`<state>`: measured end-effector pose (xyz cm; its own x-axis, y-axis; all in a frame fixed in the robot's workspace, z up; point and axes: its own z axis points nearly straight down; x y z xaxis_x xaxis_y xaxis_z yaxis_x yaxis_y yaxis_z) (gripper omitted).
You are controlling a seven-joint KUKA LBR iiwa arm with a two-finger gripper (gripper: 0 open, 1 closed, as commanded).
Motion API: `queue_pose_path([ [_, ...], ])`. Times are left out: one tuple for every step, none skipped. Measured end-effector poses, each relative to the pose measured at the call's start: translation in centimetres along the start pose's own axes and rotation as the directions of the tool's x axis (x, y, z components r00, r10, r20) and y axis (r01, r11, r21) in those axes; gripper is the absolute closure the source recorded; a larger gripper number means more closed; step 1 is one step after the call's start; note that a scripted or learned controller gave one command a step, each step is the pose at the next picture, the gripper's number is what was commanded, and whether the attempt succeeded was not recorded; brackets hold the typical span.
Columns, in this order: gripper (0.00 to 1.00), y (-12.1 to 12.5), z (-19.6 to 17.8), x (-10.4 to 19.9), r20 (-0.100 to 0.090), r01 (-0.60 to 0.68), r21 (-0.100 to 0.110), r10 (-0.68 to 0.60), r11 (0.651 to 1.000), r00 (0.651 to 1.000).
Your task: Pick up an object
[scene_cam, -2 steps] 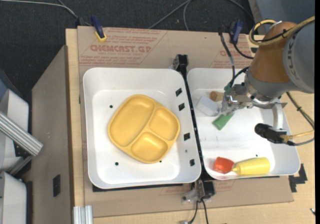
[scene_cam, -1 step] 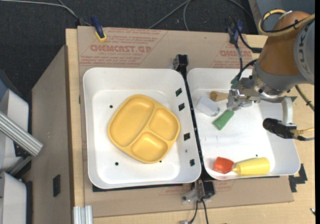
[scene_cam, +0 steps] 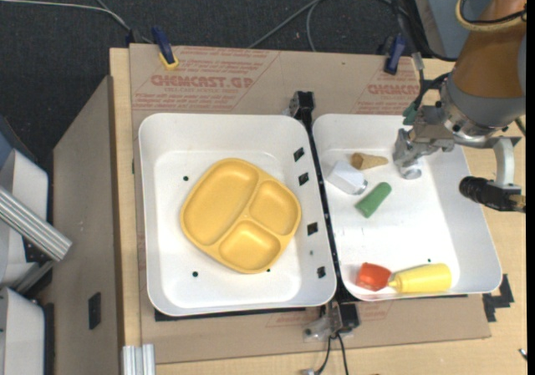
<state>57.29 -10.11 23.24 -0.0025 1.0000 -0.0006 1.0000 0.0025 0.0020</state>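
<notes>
- Camera view: two shallow white plastic bins sit side by side on a brown cardboard-covered bench (scene_cam: pixel 209 73), the left bin (scene_cam: pixel 159 198) and the right bin (scene_cam: pixel 468 223) meeting along a dark central divider.
- A yellow three-compartment plastic tray (scene_cam: pixel 241 215) lies flat near the middle of the left bin, turned at an angle to the bin's walls.
- The grey arm with its orange band (scene_cam: pixel 493 48) reaches in from the right, over the upper part of the right bin.
- The metal two-finger gripper (scene_cam: pixel 408 166) points down over the upper part of the right bin, beside a small tan cone-shaped piece (scene_cam: pixel 368 161) that lies to its left; whether it is open or closed cannot be told from here, and nothing can be seen between its tips.
- A small white blocky object (scene_cam: pixel 345 177) lies near the bin's left wall, just below the cone.
- A green cylindrical stick (scene_cam: pixel 373 199) lies tilted just to the right of the white object, close to or touching it.
- A yellow squeeze bottle with an orange-red cap (scene_cam: pixel 407 277) lies on its side along the bin's near wall, cap toward the left.
- Two blue clamps (scene_cam: pixel 165 48) grip the bench's far edge.
</notes>
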Motion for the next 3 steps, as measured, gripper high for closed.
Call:
queue_pose_path([
  [1.00, 1.2, 1.4, 5.8, -0.003, 0.005, 0.008, -0.005, 1.000, 1.000],
  [1.00, 2.7, 0.8, 11.7, -0.003, 0.006, 0.005, -0.006, 1.000, 1.000],
  [1.00, 4.3, 0.4, 17.0, -0.002, 0.005, 0.005, -0.005, 1.000, 1.000],
])
